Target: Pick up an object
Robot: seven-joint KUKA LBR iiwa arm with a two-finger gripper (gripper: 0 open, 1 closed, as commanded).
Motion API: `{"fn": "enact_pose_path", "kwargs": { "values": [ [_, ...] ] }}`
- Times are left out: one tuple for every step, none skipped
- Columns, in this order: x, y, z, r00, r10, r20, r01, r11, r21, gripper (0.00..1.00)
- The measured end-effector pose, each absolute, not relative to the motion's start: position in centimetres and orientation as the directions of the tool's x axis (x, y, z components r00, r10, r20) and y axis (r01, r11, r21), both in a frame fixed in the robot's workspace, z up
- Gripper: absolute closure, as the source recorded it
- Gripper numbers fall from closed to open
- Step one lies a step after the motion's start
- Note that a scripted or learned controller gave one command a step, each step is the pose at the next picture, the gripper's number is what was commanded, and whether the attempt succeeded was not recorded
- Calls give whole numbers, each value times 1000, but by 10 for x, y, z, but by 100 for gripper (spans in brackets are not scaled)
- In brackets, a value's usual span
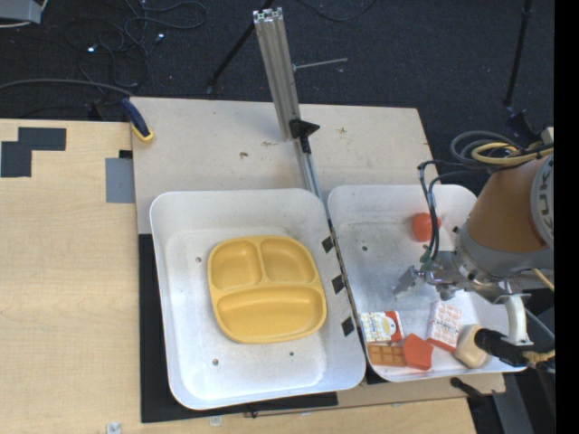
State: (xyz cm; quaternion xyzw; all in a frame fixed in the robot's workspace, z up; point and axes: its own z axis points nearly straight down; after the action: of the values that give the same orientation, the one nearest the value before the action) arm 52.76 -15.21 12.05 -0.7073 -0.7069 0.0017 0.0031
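Gripper hovering low in the right bin, fingers seemingly spread and grasping nothing, though blurred | objects lying near: orange ball, carton, waffle | pick not yet done; closing and lifting remaining

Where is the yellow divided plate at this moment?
In the camera view, the yellow divided plate lies in the middle of the left bin, left of the bin holding the small items.
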Motion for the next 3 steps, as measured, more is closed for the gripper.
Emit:
{"fn": "enact_pose_path", "kwargs": {
  "values": [
    [529, -152, 90, 0, 1000, 2, 1000, 0, 0, 0],
    [531, -152, 103, 4, 1000, 4, 1000, -4, 6, 100],
    [531, -153, 166, -1, 1000, -1, 1000, 1, 1, 100]
  ]
}}
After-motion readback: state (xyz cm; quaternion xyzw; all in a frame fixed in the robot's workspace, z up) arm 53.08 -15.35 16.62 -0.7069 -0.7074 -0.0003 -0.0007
